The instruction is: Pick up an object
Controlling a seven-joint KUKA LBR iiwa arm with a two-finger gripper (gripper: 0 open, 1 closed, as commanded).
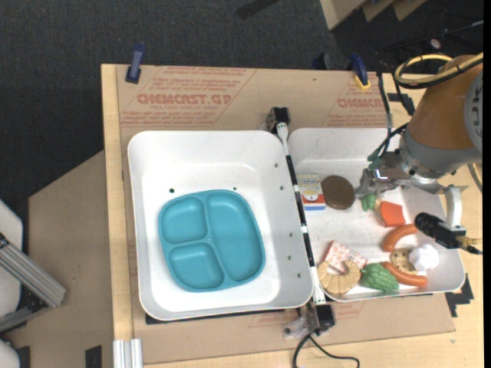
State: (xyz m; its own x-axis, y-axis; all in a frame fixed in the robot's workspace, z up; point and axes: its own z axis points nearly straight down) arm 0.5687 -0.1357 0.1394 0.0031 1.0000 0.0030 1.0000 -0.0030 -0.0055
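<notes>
In the right bin (337, 146) we see the gripper (374, 184) low over the toys, just beside the brown disc (337, 192) and touching a green piece (370, 202); we cannot tell its state. Beyond the green piece lies an orange block (392, 213). The left bin (153, 159) holds a blue tray (210, 238).

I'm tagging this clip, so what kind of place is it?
Probably a robotics lab bench: two shallow white bins clamped on a paper-covered board, toy food such as an orange carrot piece, and loose cabling.
</notes>
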